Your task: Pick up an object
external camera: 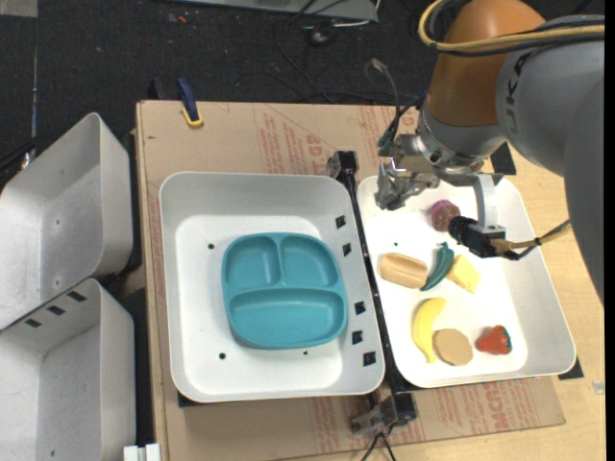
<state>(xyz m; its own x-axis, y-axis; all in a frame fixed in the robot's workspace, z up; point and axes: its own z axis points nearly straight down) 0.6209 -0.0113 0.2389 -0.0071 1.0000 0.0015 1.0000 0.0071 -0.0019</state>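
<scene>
My gripper [396, 188] hangs over the far left corner of the right bin [543, 286], open with nothing between its fingers. Several toy foods lie in that bin. A purple piece [443, 213] is just right of the gripper. A bread roll [403, 269], a green pepper [439, 267] and a yellow wedge [465, 275] sit mid-bin, nearer the camera than the gripper. Toward the front lie a banana [426, 323], a round tan biscuit [453, 347] and a red strawberry [494, 340].
The left bin [183, 286] holds a teal divided plate [284, 290]. A black divider with clips [357, 257] runs between the bins. A black fitting with a cable [477, 234] sits over the right bin beside the purple piece. The arm's bulk covers the far right corner.
</scene>
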